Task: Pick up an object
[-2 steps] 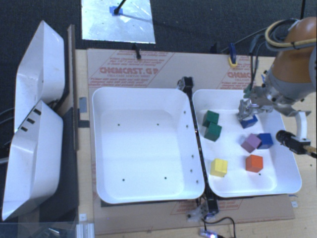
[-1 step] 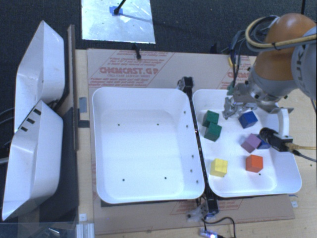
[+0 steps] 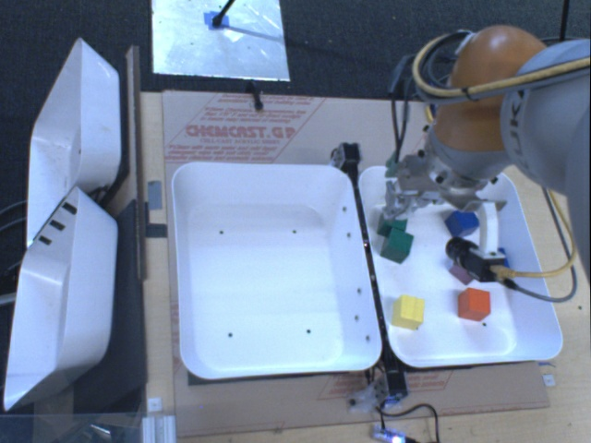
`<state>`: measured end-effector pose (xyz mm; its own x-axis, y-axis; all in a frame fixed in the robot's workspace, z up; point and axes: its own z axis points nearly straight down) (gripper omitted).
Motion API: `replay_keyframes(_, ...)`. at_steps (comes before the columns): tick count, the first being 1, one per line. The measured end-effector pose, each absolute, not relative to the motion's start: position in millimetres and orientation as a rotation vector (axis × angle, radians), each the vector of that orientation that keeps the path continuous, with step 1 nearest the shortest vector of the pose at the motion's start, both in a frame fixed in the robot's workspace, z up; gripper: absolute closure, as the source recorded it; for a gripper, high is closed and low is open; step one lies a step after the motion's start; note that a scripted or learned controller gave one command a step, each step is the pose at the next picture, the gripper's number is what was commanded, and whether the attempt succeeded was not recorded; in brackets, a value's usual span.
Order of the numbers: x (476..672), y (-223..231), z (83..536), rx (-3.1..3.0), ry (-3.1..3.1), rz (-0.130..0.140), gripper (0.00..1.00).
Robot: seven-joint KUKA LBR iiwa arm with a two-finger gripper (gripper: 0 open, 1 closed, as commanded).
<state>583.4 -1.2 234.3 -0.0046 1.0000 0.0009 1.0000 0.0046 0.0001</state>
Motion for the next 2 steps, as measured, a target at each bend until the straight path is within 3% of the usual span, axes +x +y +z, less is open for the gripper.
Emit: replay_keyframes(2, 616.1, 92.1, 240.2, -2.217, -2.226, -0.002, 1.00)
